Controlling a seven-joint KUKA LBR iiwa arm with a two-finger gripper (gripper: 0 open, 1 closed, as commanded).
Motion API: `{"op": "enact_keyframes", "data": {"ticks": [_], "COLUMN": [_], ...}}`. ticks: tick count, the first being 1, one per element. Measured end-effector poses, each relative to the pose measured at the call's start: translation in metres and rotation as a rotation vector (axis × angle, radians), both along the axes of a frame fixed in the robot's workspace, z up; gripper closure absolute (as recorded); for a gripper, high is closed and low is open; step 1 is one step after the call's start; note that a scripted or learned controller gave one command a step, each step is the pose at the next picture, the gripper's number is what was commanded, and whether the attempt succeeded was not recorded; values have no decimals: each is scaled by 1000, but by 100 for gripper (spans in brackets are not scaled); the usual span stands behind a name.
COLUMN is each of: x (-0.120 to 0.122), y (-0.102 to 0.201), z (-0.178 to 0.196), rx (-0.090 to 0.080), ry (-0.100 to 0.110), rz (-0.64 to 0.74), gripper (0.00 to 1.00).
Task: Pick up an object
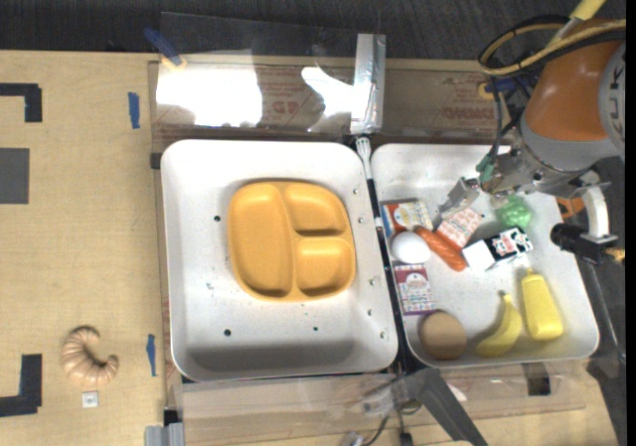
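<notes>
The arm (566, 101) is reaching in from the right over the far part of the right bin (576, 345), and its gripper (472, 191) is hanging low above the clutter there; whether its fingers are apart or together I cannot tell, and nothing is showing between them. Just below the gripper a small printed packet (460, 226) is lying beside a carrot (444, 248) and a white egg (408, 248). A green toy (515, 211) and a black-and-white block (508, 245) are sitting to the right of these. Nearer the front, a banana (502, 328) is lying against a yellow bottle (541, 305), with a brown ball (442, 333) and a small carton (411, 287) to their left. In the left bin (189, 265) a yellow tray (292, 238) is resting. A croissant (89, 355) is lying on the bench (70, 235), well apart.
</notes>
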State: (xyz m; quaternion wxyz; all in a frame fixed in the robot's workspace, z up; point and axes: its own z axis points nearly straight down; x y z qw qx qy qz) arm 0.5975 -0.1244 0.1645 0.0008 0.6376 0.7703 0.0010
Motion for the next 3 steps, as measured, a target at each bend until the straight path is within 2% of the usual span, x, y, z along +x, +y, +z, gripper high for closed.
{"op": "enact_keyframes", "data": {"ticks": [1, 2, 3], "x": [-27, -23, -5], "y": [2, 3, 86], "z": [-70, -57, 23], "rx": [-7, -6, 2], "ry": [-18, -27, -3], "rz": [95, 96, -93], "gripper": [0, 100, 100]}}
